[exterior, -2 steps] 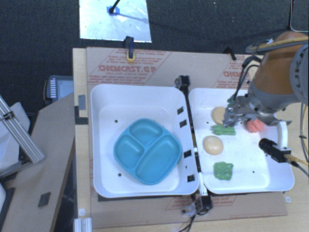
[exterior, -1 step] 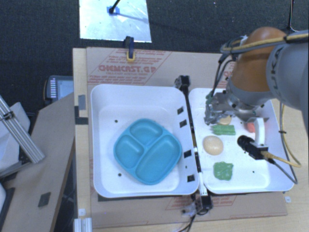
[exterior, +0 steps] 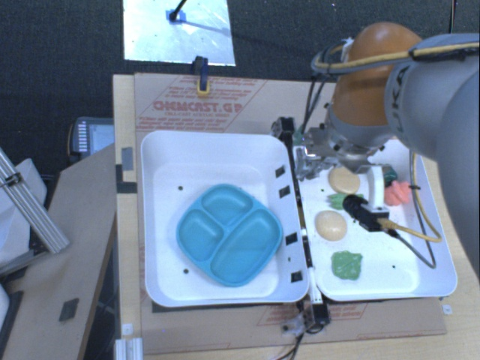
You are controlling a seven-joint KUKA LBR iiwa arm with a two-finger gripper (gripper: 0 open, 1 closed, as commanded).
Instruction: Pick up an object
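Two cream lumps are lying in the right bin (exterior: pixel 431 276), which is a shallow white bin on the view's right side. The upper cream lump (exterior: pixel 344 180) is sitting in the top half of that bin. The lower cream lump (exterior: pixel 331 225) is sitting just below it, closer to the wall between the two bins. A bumpy green lump (exterior: pixel 346 264) is resting below the lower cream lump, well apart from the bin's near edge. A pink thing (exterior: pixel 397 193) is lying further to the right, partly under the arm, and a small green thing (exterior: pixel 390 175) is peeking out just above it. It is too small to name.

The grey arm (exterior: pixel 435 103) is reaching in from the right, and its orange band (exterior: pixel 371 58) is showing above the wrist. The claw (exterior: pixel 306 165) is hanging over the top left corner of the right bin. It is just beside the wall between the bins and near the upper cream lump. One cannot tell if the claw is released or clenched, and one cannot tell if it is touching anything.

The left bin (exterior: pixel 161 276) is sitting tight against the right bin. A blue plate (exterior: pixel 229 233) with three parts is lying flat in the middle of it. Both bins are resting on a brown cardboard sheet (exterior: pixel 195 105) with red letters, and the sheet is lying on the table (exterior: pixel 82 223). A yellow and black clamp (exterior: pixel 201 77) is gripping the far edge of the cardboard.
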